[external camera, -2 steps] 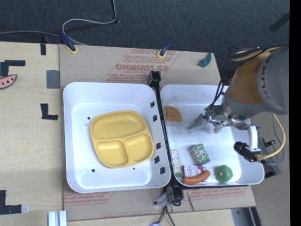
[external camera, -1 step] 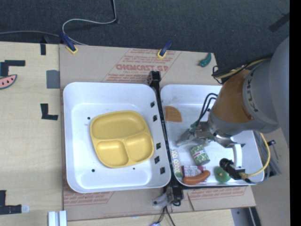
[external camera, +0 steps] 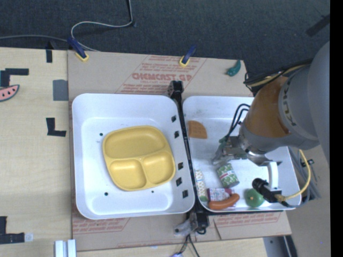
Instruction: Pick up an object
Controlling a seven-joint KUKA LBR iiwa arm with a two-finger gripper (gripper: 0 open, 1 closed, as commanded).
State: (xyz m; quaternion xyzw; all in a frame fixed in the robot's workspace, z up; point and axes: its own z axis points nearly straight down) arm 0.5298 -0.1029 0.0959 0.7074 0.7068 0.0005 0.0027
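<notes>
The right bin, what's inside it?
Right bin: an orange piece, a green-labelled can, a sausage, a green ball, packets. The arm hides its right side.

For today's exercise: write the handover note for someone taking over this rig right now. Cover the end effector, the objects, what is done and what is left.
End effector: low in the right bin, just above the green-labelled can.
Also in that bin: sausage, green ball, orange slice, small packets by the divider.
Left bin: yellow divided plate.
Done: nothing visibly lifted.
Left: grasp and raise one object.
</notes>
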